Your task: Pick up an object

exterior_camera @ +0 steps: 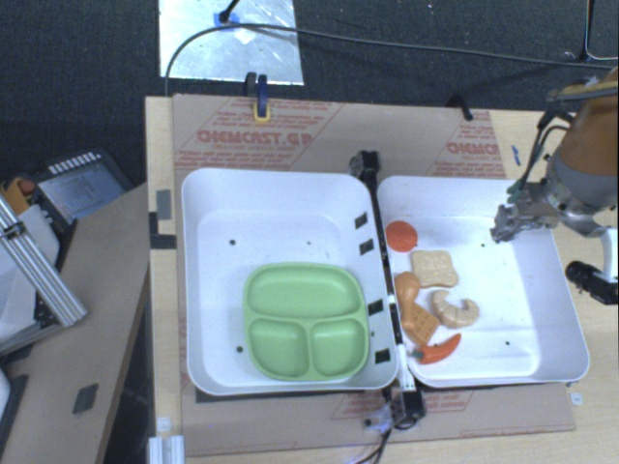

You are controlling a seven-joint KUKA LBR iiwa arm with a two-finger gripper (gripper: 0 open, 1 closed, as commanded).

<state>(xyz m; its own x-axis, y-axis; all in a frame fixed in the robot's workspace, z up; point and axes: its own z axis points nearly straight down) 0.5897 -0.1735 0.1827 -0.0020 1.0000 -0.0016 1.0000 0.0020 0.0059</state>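
Gripper (505,222) poised over the right bin (542,288), near its far right side; whether it is open or closed cannot be told, and nothing shows in its grasp. The food pieces lie to its left and nearer the camera: tomato slice (401,235) closest, then cracker (434,268), shrimp (455,309), red pepper (438,350). The green tray (305,319) lies farther left, in the left bin (271,211).

Even, slightly soft overhead light
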